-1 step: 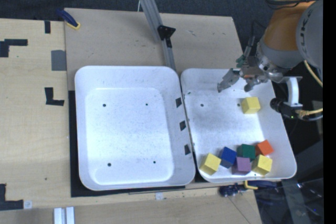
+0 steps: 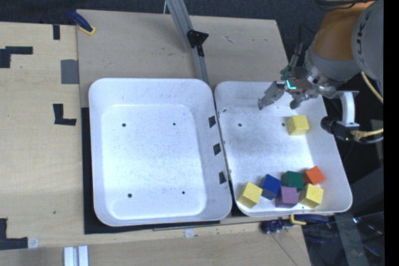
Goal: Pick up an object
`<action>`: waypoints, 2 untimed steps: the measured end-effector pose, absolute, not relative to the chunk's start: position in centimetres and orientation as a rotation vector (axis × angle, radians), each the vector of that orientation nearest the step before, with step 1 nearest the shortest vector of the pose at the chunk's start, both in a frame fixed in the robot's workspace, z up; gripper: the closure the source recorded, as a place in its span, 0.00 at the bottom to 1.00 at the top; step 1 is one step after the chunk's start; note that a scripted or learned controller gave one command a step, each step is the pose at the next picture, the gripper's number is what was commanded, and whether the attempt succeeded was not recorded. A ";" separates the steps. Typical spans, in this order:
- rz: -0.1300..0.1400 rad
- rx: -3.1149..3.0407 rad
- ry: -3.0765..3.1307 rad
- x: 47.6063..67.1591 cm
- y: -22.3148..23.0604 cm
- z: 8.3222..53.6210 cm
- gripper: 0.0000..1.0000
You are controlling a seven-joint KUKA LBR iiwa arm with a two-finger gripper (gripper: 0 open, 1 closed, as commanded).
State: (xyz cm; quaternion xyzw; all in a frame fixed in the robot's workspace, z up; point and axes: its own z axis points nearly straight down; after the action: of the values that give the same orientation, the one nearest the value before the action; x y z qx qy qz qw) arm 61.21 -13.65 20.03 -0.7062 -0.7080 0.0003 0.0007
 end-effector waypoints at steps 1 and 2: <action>0.008 -2.218 -2.220 61.1 -14.3 15.4 0.00; 0.009 -2.216 -2.219 61.2 -14.6 9.0 0.00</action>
State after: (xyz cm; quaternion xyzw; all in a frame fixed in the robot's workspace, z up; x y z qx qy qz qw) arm 61.17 -14.57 8.95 -0.7066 -0.7076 0.0029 0.0028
